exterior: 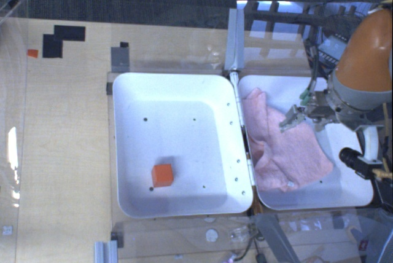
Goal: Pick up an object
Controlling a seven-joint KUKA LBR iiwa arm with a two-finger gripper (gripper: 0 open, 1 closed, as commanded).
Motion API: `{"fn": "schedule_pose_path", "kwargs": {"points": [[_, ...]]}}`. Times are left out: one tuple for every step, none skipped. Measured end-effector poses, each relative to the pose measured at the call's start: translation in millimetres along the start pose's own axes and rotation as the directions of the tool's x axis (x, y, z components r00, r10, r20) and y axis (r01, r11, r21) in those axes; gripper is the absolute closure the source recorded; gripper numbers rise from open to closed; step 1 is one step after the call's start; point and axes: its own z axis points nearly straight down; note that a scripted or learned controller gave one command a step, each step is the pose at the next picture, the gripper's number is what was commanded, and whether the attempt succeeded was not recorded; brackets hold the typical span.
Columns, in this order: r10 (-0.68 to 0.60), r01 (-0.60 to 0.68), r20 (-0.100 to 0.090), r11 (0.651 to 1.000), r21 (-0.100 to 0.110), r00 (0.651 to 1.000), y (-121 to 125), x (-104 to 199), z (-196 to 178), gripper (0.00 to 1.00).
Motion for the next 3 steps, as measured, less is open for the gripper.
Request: {"fn": "schedule_pose_path", "kwargs": {"points": [[0.138, -0.138, 0.002, 0.99, -0.004, 0.99, 63, -55, -24, 0.0], [0.037, -0.037, 0.001, 0.999, -0.006, 0.999, 89, -51, 134, 0.0], [0.013, -0.013, 0.0, 1.0, -0.004, 1.0, 47, 8, 45, 0.0]]}}
